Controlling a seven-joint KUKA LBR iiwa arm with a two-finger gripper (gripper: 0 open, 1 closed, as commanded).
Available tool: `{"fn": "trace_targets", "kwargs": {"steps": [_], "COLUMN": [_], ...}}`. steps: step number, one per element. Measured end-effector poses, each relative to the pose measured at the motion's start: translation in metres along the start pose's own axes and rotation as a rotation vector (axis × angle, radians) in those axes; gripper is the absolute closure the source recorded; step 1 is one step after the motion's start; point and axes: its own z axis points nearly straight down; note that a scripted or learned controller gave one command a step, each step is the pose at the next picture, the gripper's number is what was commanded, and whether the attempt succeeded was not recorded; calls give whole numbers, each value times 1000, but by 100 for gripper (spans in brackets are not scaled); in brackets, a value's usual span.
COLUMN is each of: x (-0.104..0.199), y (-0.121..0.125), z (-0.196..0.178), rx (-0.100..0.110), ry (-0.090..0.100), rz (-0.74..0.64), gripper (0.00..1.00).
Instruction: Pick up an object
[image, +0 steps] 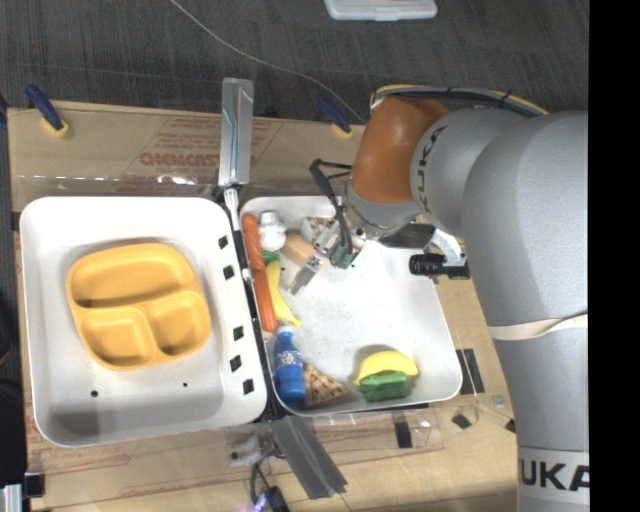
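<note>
In the upper part of the right bin (430, 310), the gripper (318, 256) is being partly masked by the grey wrist and orange band, and whether its jaws are wide or narrow cannot be told. A tan object (298, 246) is lying just beside it, with contact hard to make out. Along the bin's left wall a white bottle (270, 230), an orange carrot (264, 285), a banana (283, 300) and a blue bottle (288, 365) are being crowded together. A yellow-and-green item (386, 374) is resting at the lower right. In the left bin (60, 400), a yellow divided tray (138, 303) is being held.
</note>
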Motion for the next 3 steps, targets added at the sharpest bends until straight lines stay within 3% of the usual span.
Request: {"fn": "trace_targets", "kwargs": {"steps": [1, 2, 3], "x": [30, 2, 0], "y": [8, 13, 10], "z": [-17, 9, 0], "rx": [-53, -16, -16], "ry": [-12, 28, 16], "rz": [535, 562, 558], "gripper": [0, 0, 100]}}
